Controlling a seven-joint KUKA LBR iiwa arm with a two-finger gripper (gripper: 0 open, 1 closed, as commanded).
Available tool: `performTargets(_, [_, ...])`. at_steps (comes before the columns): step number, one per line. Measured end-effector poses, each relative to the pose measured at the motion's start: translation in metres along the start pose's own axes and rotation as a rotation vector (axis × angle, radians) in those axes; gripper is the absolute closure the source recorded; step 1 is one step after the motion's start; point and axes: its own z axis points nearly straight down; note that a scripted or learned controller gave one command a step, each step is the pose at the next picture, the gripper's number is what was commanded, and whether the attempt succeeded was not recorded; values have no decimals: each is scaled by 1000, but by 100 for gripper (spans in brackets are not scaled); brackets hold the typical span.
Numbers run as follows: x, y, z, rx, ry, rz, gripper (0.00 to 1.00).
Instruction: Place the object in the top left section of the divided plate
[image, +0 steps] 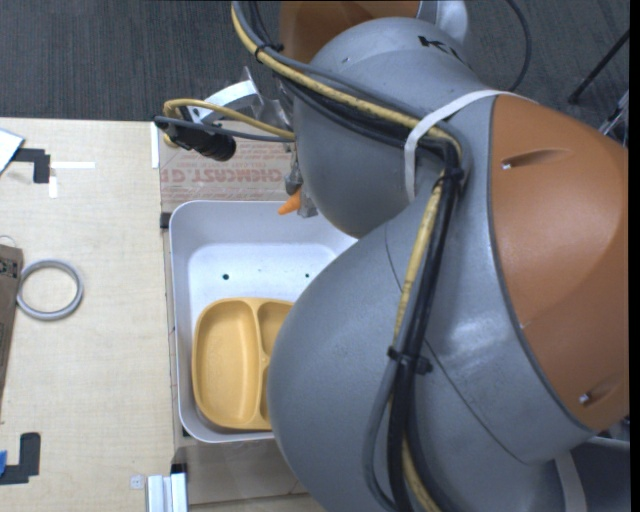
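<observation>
Claw state: cannot tell; gripper (297, 196) largely masked by arm (450, 300), located at far rim of white bin (182, 300).

Camera view: small orange object (289, 206) visible just beside gripper, at bin's far edge; whether held, not determinable. Divided plate (232, 362), yellow, lying flat in bin's near half, partly covered by arm; large left compartment and part of a second exposed.

Handling, judged: object probably light and rigid; take hold across narrowest width, mid-body.

Arm pose: entering from right, bulky joints looming over bin, wrist directed down toward far rim, cables strapped alongside.
</observation>
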Motion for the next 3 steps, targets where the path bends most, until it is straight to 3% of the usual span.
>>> performTargets(1, [0, 0, 0, 0, 0, 0, 0])
performTargets(2, [0, 0, 0, 0, 0, 0, 0])
performTargets(3, [5, 31, 55, 0, -2, 37, 0])
